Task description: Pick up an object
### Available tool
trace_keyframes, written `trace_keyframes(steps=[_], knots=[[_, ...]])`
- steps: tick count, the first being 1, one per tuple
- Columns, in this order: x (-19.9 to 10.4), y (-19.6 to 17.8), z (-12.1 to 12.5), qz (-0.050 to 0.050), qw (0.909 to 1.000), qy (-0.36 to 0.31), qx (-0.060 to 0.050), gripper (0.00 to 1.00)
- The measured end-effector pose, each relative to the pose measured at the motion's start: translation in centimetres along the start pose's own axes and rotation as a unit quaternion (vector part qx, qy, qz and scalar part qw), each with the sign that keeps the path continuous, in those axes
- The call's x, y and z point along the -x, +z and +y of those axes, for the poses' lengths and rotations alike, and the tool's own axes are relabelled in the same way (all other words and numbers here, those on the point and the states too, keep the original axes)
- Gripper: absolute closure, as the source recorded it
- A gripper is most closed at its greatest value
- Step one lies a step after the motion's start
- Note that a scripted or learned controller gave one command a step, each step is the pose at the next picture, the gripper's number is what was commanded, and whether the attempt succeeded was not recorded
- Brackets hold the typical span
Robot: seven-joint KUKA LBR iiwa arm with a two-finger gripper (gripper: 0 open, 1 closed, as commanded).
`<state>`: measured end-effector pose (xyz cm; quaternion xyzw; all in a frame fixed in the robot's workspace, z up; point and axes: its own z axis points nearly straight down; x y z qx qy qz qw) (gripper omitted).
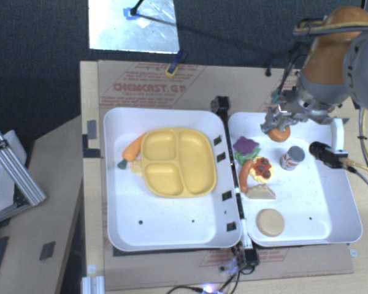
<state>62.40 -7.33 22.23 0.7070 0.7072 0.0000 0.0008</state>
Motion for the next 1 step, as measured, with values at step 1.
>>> trace_keyframes(steps=[1], knots=[[-0.74, -1.22, 1.28, 0.000, 1.0000, -0.002, 0.001, 1.00]])
